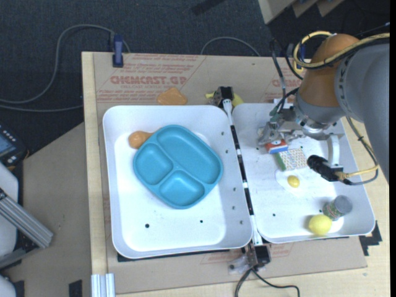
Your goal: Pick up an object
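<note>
At right of centre, my gripper (275, 132) hangs just above a small red-and-blue packet (279, 146) in the right bin (272, 209), its grip beyond my telling; the packet looks light, flat and slippery, best pinched across its narrow edges.

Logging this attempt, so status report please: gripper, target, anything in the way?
Gripper low in right bin, at small red-and-white item. Hold not confirmed. Green patterned pack close beside it, may crowd the pick.
</note>
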Controlling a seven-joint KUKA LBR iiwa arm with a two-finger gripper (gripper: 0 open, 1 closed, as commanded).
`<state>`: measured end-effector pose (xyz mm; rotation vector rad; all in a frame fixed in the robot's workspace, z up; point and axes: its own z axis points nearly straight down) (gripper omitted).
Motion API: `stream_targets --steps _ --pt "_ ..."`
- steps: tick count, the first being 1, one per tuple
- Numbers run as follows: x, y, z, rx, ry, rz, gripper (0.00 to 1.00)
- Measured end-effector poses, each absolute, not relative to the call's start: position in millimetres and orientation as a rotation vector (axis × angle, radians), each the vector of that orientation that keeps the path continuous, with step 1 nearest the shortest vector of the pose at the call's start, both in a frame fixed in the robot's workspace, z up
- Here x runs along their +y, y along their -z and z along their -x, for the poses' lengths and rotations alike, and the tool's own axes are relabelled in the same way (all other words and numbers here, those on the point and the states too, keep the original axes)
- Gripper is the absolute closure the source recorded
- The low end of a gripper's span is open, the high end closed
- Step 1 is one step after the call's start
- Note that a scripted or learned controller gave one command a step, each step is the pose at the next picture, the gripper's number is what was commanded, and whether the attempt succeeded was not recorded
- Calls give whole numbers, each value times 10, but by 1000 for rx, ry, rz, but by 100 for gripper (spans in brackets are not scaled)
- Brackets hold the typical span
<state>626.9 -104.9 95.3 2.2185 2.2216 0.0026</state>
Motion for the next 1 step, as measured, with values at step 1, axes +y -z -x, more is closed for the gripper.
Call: stream_targets --steps 1 --pt "-443 -1898 -5644 2228 -3 -2217 100"
